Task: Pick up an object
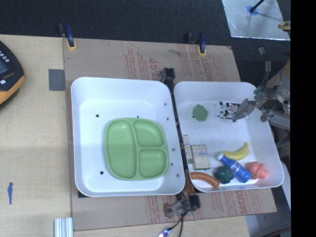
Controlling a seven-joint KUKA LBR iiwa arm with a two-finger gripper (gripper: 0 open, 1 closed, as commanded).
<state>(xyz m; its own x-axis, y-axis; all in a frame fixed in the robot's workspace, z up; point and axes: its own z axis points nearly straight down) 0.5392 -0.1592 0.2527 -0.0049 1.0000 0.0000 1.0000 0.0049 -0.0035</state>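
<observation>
**Here, gripper over right bin's far right edge, items below**

Leftmost, at bench's left edge: a yellow-and-black device (9, 75), partly cut off. Nearby, on the cardboard sheet's (123, 58) far left part, a grey tape patch (57, 79). Along that sheet's far edge, two blue clamps (69, 36).

Next, the left bin (84, 132), holding a green divided plate (136, 148) near its middle, slightly toward the near edge.

Then the right bin (269, 142), touching the left one along a shared side. Near its far left part, a green ball (200, 112). Just right of that, a small printed card (227, 108) by the far edge. Along the left edge, a patterned packet (199, 156). In the near left corner, a sausage (204, 179). Rightward along the near edge: a dark green lump (223, 175), a blue bottle (235, 168) touching it, a banana (236, 153) just beyond those, and an orange toy (256, 170) in the near right corner.

Finally, at the bin's far right edge, the gripper (254, 107), above the card's right end. Fingers spread apart, nothing seen between them. All items lying in the bin, none lifted.
</observation>
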